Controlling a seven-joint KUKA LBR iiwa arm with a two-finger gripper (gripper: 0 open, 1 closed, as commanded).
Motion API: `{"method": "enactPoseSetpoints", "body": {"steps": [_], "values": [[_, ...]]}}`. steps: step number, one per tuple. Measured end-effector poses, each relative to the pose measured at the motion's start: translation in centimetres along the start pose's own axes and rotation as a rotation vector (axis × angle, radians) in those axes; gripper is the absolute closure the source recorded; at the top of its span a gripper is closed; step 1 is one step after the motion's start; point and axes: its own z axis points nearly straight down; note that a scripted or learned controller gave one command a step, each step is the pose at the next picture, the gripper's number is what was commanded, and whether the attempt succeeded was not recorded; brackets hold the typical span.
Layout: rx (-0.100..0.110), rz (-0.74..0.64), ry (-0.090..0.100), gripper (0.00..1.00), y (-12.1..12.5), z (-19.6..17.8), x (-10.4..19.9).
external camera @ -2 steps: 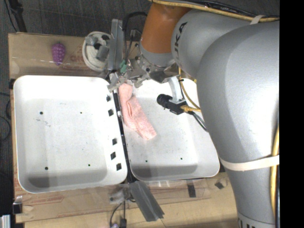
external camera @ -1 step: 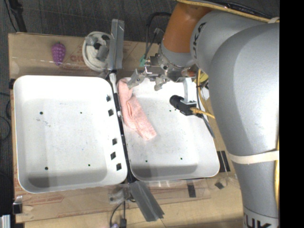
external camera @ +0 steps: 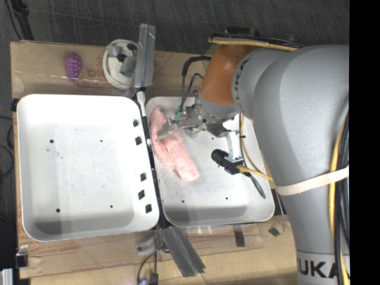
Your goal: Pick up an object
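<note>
The big grey arm [external camera: 303, 135] takes up the whole right side of the bench, its bulk hanging over the right edge of the right bin [external camera: 205, 209]. The orange band [external camera: 218, 79] above the wrist sits over that bin's far edge, and below it the wrist drops down into the bin.

The two white bins lie side by side. The left bin [external camera: 77, 165] shows bare white floor with a few small dark dots. A grey bar with black clips runs along the seam between them.

In the right bin lies a pink, soft-looking object [external camera: 172, 147], stretched along the left wall from the far corner toward the middle of the floor. The gripper [external camera: 181, 122] is low over the far end of it, touching or just above the pink stuff; from here I cannot tell how its tips stand, as the metal parts blur together.

A black cable plug [external camera: 224, 159] hangs beside the wrist, near the pink object's right.

Beyond the bins, on the brown board, sit a coil of white cord [external camera: 119, 64] and, well to its left, a small purple object [external camera: 73, 66].
</note>
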Motion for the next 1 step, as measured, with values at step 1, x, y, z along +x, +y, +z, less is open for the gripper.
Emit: {"method": "enactPoseSetpoints", "body": {"steps": [1], "values": [[-0.001, -0.040, 0.000, 0.00, -5.55, -0.08, -1.70]]}}
